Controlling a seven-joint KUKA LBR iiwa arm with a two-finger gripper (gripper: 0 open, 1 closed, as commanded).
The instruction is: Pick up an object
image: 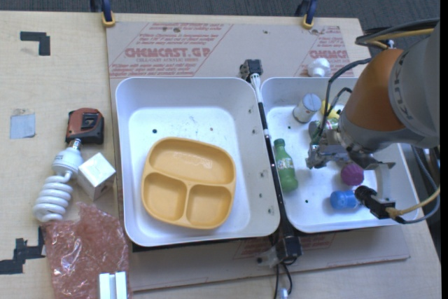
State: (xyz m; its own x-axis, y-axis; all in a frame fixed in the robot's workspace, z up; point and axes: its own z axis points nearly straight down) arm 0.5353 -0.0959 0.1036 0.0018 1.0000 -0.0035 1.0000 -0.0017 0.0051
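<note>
On the cardboard-covered desk point(42, 10), the right white bin point(392, 210) holds a green plastic bottle point(284, 164) by its left wall — unlifted. The hand point(320, 154) hovers beside it; its state cannot be told.

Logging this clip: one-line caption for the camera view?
Arm reaches into the right bin beside a green bottle; left bin holds a yellow plate.

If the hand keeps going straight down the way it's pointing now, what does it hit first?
Most likely the bare floor of the right bin. The hand points down between the green bottle and the purple ball, seemingly clear of both, though depth is hard to judge from this one slanted view.
</note>
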